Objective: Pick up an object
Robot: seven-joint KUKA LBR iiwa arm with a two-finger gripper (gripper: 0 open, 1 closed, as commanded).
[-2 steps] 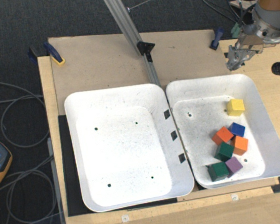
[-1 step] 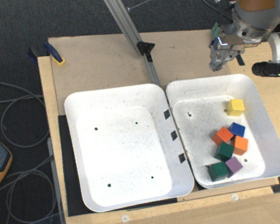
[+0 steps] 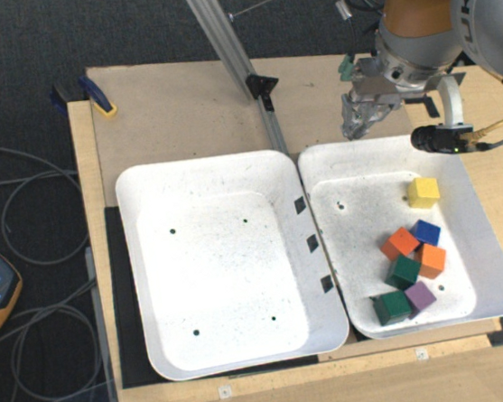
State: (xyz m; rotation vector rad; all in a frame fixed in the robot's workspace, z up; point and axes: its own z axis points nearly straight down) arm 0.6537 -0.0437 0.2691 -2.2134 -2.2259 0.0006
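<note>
The right bin [image 3: 355, 228] holds several small blocks. A yellow block [image 3: 423, 192] lies alone near its far right side. Closer to the front sit two orange blocks [image 3: 401, 243] [image 3: 433, 261], a blue block [image 3: 426, 231], two green blocks [image 3: 404, 270] [image 3: 393, 306] and a purple block [image 3: 420, 296], bunched together. My gripper [image 3: 360, 125] hangs above the far edge of the right bin, well clear of the blocks, with nothing visible between its fingers.
The left bin [image 3: 214, 264] lies beside the right one. A slanted metal pole [image 3: 233, 52] crosses the bench behind the bins. A black cylindrical part [image 3: 439, 138] on the arm sticks out over the right bin's far rim. Cables lie on the floor at left.
</note>
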